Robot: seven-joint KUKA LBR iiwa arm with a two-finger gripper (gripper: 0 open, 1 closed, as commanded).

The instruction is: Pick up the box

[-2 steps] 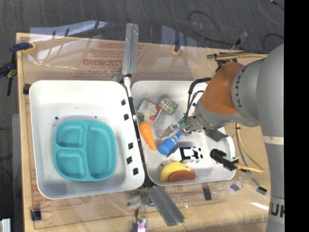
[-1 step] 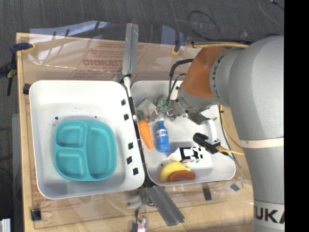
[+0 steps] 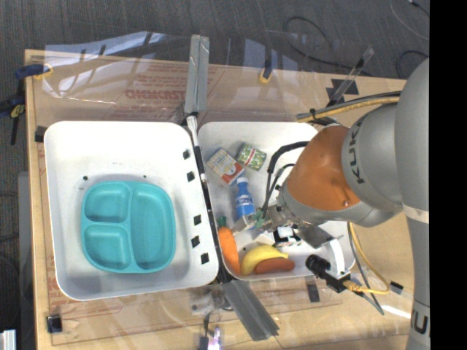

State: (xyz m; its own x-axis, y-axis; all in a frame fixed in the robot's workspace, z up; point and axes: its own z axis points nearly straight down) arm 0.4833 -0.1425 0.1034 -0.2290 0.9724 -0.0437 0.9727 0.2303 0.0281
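Whether open or closed, I cannot tell; gripper sits right of centre; box, upper middle, looks light, stiff cardboard; grasp its flat sides.

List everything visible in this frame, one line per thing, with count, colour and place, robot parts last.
bins: 2, white, side by side on the bench
divided plate: 1, teal, in the left bin
box: 1, white with red print, upper left of the right bin
small carton: 1, green, just right of the box
bottle: 1, blue with white cap, middle of the right bin
carrot: 1, orange, lower left of the right bin
banana: 1, yellow, near edge of the right bin
arm: 1, grey with orange band, over the right bin
gripper: 1, dark, low beside the bottle, fingers unclear
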